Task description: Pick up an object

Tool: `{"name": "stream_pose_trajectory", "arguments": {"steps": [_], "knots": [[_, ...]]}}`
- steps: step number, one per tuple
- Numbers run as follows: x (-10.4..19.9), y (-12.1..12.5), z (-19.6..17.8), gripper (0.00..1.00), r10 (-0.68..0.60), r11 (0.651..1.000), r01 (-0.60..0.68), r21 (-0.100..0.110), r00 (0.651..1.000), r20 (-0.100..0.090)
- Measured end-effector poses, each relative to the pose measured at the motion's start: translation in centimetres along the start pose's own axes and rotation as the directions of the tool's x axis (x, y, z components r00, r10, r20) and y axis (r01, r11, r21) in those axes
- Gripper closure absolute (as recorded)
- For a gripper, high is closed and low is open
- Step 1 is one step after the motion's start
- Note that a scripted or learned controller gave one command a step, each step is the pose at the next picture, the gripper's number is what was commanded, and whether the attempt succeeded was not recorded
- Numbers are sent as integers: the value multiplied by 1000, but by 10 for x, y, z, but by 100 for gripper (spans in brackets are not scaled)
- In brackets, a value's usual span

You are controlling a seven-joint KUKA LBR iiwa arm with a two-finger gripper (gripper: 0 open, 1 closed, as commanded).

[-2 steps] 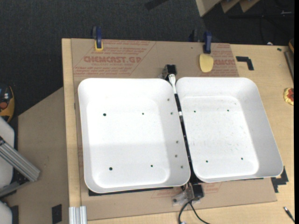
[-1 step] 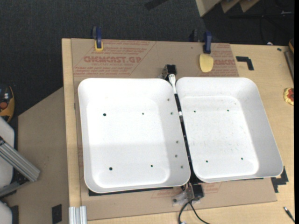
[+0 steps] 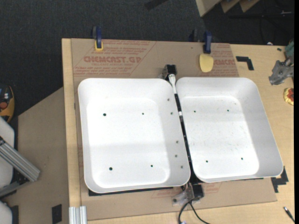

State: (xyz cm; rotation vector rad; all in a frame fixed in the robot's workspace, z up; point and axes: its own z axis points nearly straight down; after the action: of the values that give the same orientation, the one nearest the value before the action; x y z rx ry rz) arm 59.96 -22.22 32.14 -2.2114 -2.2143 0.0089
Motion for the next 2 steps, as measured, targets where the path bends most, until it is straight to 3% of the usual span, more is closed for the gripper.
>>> {"name": "stream_pose_trajectory", "arguments": {"steps": [1, 2], "knots": [[-1, -43, -25, 100, 2, 1000, -2, -12, 1000, 4], [-1, -72, -28, 100, 2, 1000, -2, -12, 1000, 4]]}}
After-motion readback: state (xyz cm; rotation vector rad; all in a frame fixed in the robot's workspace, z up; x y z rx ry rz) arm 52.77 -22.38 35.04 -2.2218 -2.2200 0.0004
